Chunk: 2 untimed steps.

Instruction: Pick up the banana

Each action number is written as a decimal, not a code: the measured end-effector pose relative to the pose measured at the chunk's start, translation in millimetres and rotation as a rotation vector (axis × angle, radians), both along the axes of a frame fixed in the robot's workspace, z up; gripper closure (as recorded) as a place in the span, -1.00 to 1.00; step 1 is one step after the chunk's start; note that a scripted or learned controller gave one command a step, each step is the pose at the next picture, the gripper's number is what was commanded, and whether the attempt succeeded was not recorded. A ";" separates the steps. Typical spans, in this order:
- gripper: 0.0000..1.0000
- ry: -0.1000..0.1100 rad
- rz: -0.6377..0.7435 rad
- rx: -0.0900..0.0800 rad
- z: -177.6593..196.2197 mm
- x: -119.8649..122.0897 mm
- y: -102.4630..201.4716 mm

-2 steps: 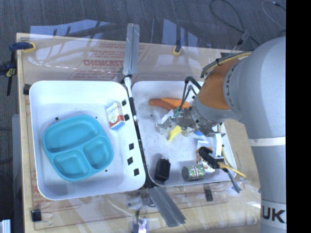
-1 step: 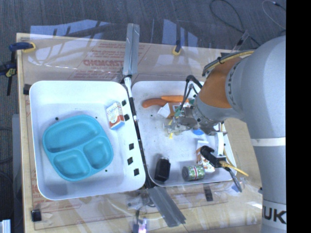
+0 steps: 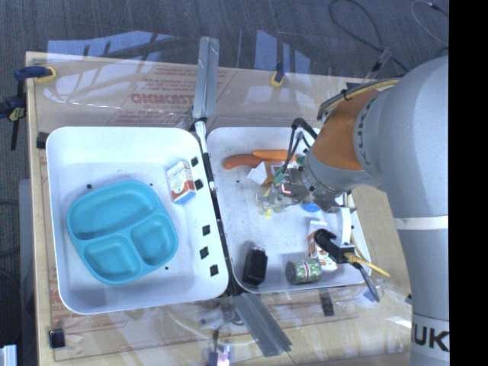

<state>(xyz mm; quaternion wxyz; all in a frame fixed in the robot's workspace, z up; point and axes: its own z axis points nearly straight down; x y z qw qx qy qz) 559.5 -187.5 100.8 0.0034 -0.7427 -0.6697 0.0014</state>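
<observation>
In the right bin point(image 3: 229, 204), the gripper point(image 3: 280, 189) hangs low over the white floor, and whether it is open or closed cannot be told. A yellow tip point(image 3: 268, 211) just beside its near-left edge is probably the banana (mostly hidden, so its long axis is unreadable). Of 2 neighbours, the orange carrot point(image 3: 248, 160) lies close behind and the green can point(image 3: 305, 271) well apart, leaving fair room.
</observation>
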 end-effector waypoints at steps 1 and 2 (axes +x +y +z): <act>-1.00 -0.001 0.143 0.000 -10.0 6.0 45.3; -1.00 -0.007 0.373 -0.007 -8.5 3.7 72.6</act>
